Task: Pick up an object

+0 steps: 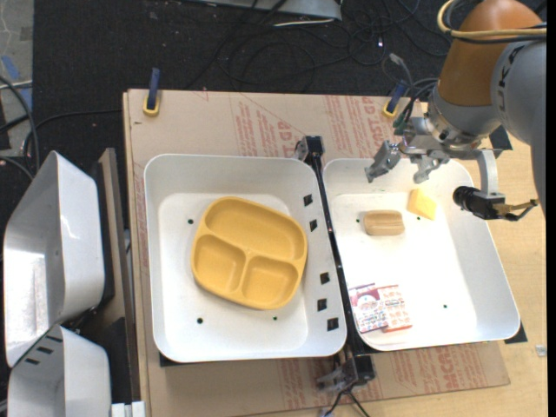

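The claw [402, 164] hangs over the back part of the right bin [495, 259], and its two grey fingers [380, 163] are spread wide apart with nothing between them. It touches none of the things below it. Just in front of the claw lies a small yellow block [422, 203] with flat sides and sharp corners, like a wedge of cheese. Beside that, a little to the left, lies a tan lump [383, 224] with round ends, shaped like a little bread roll. Near the front of the same bin lies a flat packet [381, 307], white with red print on it. The left bin [165, 259] holds a yellow plate [248, 252] made of smooth plastic, with round corners and three shallow parts. Both bins are white, smooth and shallow, and they sit side by side on a brown cardboard sheet [252, 120]. The arm [486, 59] comes in from the right. It is grey with a round orange part up high, and it bends down so the claw points to the bin floor.
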Available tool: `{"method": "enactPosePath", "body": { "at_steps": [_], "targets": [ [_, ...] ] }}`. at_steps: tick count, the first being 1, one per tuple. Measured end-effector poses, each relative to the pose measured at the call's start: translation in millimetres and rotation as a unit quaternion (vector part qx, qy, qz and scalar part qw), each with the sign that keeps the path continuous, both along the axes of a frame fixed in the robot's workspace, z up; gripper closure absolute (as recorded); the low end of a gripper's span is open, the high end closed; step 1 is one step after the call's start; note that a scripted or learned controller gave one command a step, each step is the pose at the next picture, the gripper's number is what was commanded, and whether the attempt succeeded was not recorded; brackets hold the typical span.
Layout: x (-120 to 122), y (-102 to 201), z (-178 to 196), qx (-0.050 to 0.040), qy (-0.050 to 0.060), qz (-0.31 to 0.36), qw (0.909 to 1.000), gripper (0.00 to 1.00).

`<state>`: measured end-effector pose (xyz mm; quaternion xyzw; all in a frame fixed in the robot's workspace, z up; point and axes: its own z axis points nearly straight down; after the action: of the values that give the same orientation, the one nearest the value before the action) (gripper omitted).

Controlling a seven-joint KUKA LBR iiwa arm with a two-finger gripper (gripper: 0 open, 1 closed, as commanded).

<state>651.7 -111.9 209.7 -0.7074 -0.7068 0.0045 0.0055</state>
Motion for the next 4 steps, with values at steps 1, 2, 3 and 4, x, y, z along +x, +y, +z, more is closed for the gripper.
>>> {"method": "enactPosePath", "body": {
  "at_steps": [1, 2, 3, 4],
  "targets": [
    [2.7, 0.2, 9.3, -0.0008, -0.007, 0.001, 1.0, 0.0],
    [4.4, 8.8, -38.3, -0.0007, -0.005, 0.003, 1.0, 0.0],
    [4.8, 9.7, -81.0, -0.001, -0.006, 0.002, 1.0, 0.0],
    [4.5, 10.2, -119.4, -0.001, -0.006, 0.002, 1.0, 0.0]
  ]
}}
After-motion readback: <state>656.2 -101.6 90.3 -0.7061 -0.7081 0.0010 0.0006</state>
